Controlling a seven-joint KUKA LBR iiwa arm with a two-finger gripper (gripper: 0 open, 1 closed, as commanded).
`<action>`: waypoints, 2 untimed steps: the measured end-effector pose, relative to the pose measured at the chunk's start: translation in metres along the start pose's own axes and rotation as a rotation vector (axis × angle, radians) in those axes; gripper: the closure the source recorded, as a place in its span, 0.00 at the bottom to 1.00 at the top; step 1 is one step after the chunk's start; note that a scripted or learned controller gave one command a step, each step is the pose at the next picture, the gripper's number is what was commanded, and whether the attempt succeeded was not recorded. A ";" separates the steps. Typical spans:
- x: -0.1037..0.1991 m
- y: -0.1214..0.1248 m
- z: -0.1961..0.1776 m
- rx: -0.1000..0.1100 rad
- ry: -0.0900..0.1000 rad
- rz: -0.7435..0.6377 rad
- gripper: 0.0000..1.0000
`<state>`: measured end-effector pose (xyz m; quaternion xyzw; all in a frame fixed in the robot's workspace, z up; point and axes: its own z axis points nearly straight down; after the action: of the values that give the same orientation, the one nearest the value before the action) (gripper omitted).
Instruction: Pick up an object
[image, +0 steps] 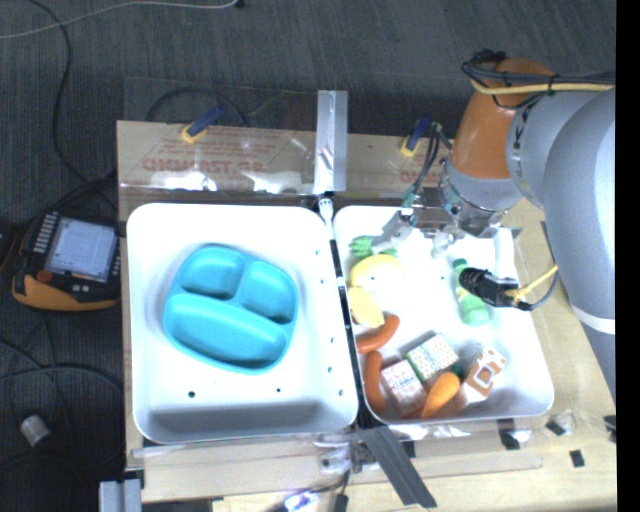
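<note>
The claw (440, 228) hangs low over the far end of the right bin (535, 375); whether its tips are apart or together I cannot tell. Candidate objects crowd this bin: a yellow banana-like toy (368, 290) just left of the claw, a green bottle (470, 298) to its right, and carrots (440, 392) and small printed boxes (432, 354) packed at the near end. A descent here risks pinching bare floor or clipping the far rim. The centre of the bin offers open room. The left bin (150, 300) holds a blue sectioned tray (232, 305).
</note>
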<state>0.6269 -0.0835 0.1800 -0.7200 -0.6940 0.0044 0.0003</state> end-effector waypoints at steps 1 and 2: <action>-0.090 0.031 -0.028 -0.001 0.002 0.021 0.00; -0.120 -0.009 0.057 0.001 0.004 -0.033 0.00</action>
<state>0.6129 -0.2034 0.1240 -0.7083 -0.7059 0.0036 0.0021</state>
